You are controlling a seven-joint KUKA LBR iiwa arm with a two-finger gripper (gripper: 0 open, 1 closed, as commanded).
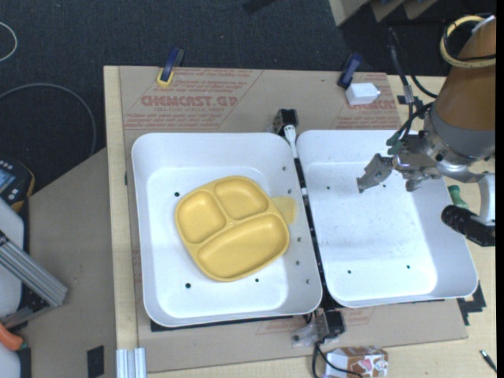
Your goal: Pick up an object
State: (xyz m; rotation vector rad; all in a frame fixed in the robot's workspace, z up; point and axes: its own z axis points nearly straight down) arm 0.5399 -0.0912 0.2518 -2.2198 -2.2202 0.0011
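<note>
A yellow divided plate with three compartments lies flat in the left white bin, slightly turned, its right corner close to the bin's right wall. My gripper hangs over the upper part of the right white bin, well to the right of the plate. Its two fingers are spread apart, open, with nothing between them. The grey arm with its orange band comes in from the upper right.
Both bins rest on a cardboard sheet. A black clip sits at the top between the bins. A small white block and blue clamps lie along the far edge. Cables hang beside the arm.
</note>
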